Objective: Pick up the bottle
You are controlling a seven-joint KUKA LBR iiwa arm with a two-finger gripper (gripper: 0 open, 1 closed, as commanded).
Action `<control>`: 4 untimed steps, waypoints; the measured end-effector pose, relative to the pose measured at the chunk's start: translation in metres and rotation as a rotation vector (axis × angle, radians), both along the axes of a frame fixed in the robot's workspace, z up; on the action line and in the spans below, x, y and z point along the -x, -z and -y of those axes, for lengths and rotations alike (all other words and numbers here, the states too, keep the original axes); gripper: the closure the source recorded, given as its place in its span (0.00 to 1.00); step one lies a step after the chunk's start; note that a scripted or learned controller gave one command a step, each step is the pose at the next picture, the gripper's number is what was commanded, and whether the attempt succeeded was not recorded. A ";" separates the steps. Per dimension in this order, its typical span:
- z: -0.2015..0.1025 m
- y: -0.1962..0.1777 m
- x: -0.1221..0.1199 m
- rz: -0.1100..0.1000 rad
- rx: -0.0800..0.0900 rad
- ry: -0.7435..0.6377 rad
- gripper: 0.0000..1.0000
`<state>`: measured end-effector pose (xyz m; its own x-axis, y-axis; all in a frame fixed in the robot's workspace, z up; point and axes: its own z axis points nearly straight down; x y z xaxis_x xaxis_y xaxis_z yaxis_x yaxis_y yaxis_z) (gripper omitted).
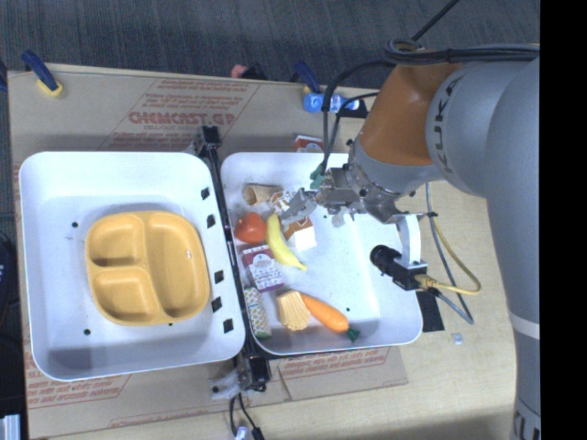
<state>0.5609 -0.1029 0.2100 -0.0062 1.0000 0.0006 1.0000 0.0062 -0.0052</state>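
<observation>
The hand (307, 202) hangs in the right bin (390, 314), near its far wall — whether it grips anything, I cannot tell. The bottle (256, 314) seems to lie along the bin's left wall, near corner, beside the corn (293, 310). Best approached straight down — wall and clutter leave little room.

Divided tray (147, 266) in left bin (46, 186), banana (283, 243), carrot (324, 313) in right bin (390, 324)

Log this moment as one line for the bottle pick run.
arm: over right bin | gripper: low by the banana, grasp unclear | left bin: yellow tray | bottle: not identified
</observation>
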 end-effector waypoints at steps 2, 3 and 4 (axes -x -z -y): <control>-0.022 -0.188 -0.014 0.004 0.001 -0.118 0.00; -0.022 -0.199 -0.015 0.003 0.002 -0.124 1.00; 0.024 -0.093 0.083 0.001 0.000 -0.235 1.00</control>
